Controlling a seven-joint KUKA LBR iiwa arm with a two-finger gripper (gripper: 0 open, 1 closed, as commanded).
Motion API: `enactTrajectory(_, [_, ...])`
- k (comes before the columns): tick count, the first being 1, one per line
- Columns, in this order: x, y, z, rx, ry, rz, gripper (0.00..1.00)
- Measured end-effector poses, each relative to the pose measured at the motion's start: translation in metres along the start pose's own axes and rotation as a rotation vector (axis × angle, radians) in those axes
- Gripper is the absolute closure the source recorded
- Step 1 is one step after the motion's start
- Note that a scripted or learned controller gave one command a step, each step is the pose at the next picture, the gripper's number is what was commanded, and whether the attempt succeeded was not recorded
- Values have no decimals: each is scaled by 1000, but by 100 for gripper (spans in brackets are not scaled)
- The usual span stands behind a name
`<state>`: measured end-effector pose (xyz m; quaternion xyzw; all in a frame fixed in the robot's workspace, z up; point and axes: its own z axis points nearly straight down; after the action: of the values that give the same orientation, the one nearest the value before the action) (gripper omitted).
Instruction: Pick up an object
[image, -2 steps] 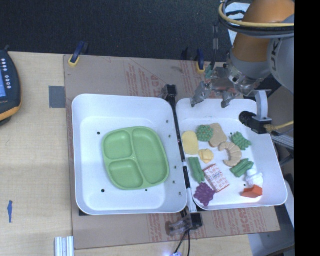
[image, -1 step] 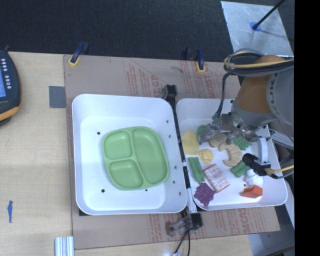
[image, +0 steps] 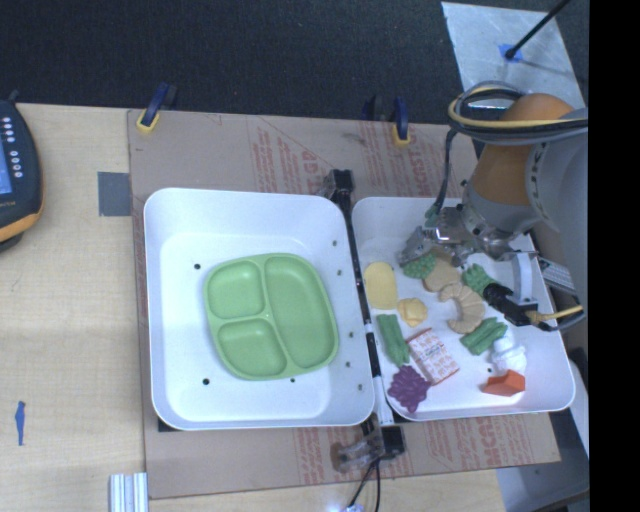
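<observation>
At the near end of the right bin (image: 560, 395) lay the purple grapes (image: 407, 386), a red block (image: 505, 382) and a printed card (image: 433, 354), well clear of the gripper (image: 432, 243). Farther back, the gripper hung low over a green piece (image: 419, 267) and tan pieces (image: 455, 297), so a clean, centred closure on one item was judged necessary. Whether the jaws were apart or together could not be told, their tips being lost against the clutter.

Two white bins (image: 160, 300) sit on a tan worktop (image: 70, 330). The left holds a pale green divided plate (image: 270, 316). The right holds yellow (image: 380, 285), green (image: 393, 338), purple (image: 407, 385), orange-red (image: 503, 383) and beige (image: 462, 300) toy foods, plus a red-patterned white card (image: 433, 355).
</observation>
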<state>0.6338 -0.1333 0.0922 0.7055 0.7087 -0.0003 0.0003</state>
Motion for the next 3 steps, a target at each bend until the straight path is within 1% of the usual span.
enactTrajectory(1, [-64, 22, -1, 0, -3, 4, 0])
enactTrajectory(2, [-55, -62, -2, 2, -1, 1, 0])
enactTrajectory(3, [-66, -124, -2, -1, 0, 0, 0])
